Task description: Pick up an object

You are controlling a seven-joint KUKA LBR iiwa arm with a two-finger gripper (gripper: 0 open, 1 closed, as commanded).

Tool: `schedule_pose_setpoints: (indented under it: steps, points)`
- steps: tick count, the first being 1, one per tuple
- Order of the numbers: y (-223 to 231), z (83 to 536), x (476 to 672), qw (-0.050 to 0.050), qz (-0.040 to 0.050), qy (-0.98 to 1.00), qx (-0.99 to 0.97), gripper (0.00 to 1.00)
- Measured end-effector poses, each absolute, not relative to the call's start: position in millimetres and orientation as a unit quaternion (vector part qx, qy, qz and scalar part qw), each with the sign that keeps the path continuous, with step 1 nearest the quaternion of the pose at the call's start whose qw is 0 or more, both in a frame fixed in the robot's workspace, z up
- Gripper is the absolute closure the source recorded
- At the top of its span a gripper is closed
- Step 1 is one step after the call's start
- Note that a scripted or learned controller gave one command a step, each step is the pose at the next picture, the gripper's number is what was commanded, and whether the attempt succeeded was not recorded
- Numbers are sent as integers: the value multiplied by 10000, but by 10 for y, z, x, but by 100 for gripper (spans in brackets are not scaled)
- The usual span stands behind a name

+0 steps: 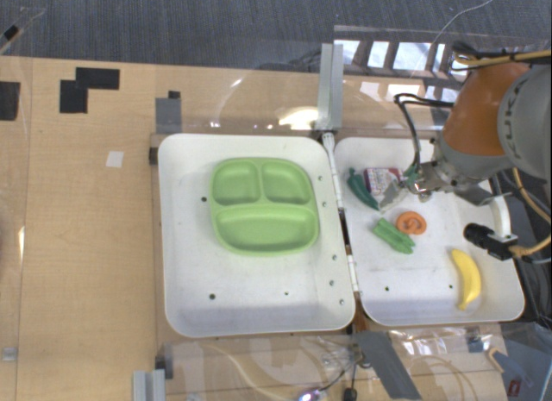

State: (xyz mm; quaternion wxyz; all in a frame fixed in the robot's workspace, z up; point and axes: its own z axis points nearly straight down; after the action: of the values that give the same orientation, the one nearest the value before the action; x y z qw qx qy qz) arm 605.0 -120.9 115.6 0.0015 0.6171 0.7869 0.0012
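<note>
My gripper (404, 189) hangs low over the back of the right bin (431, 300), with the arm reaching in from the right. Its tip is right against a crumpled dark red and white packet (376, 180). A dark green pod-shaped item (359, 190) lies just left of the packet. Below the gripper sits a small orange round thing (411, 222), and beside that a light green oblong item (393, 236). Near the bin's front right corner lies a yellow banana (467, 278). Whether anything is gripped cannot be seen.
The left bin (185, 287) holds a green divided plate (262, 204) in its middle. A raised rim (342, 235) separates the two bins. A metal post (329, 89) stands behind that divide.
</note>
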Motion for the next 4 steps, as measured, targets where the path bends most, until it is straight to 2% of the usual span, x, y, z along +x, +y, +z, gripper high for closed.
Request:
schedule_pose_setpoints:
  steps: [1,2,3,4]
  points:
    - [-1836,1597,6361,26,11,8184,5746,0]
    - [-1329,913,6083,58,30,8040,5946,0]
    - [-1420,917,5636,85,56,7764,6301,0]
    - [-1409,1008,5655,90,69,7767,6298,100]
